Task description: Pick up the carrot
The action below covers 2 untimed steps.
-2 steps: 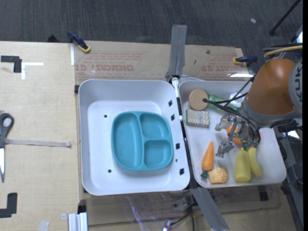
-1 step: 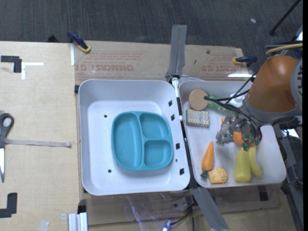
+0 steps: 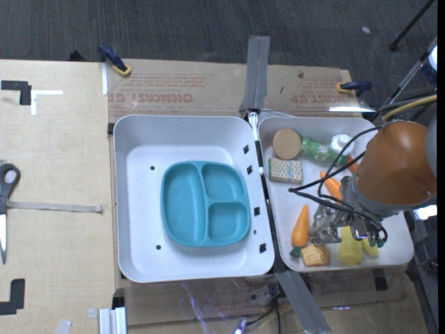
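1. Carrot lies in right bin, just left of gripper.
2. Finger state: cannot tell.
3. Risk: crowded neighbours; fingers may snag corn instead.

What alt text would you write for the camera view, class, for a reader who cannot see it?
The gripper hangs low in the right bin, just right of an orange carrot lying among other toy foods. The left bin holds a blue divided plate.
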{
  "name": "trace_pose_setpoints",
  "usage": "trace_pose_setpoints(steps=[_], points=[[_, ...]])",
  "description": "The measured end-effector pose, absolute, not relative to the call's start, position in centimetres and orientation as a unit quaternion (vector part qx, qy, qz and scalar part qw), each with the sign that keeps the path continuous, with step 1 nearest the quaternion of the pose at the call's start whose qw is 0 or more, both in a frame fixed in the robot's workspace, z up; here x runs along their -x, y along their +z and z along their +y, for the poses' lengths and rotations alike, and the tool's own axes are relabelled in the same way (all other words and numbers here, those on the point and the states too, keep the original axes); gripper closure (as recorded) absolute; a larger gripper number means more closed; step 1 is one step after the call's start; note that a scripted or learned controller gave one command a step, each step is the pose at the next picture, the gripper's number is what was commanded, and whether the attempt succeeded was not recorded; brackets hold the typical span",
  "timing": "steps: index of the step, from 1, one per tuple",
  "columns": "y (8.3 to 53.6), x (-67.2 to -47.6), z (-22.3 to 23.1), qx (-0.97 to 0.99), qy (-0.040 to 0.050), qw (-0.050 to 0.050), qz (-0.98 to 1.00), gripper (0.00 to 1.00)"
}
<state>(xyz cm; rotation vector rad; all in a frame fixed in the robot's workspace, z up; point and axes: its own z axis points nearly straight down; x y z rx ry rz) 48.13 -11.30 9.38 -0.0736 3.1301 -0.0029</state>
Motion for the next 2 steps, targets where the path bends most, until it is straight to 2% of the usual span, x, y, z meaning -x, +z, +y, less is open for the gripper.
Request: trace_pose_setpoints(steps=[1, 2], points=[[9.6, -48.5, -11.3, 0.024, -0.0017, 0.011, 1.0, 0.0], [9.2, -53.5, -10.1, -0.196, -0.0001, 0.002, 0.981, 0.0]])
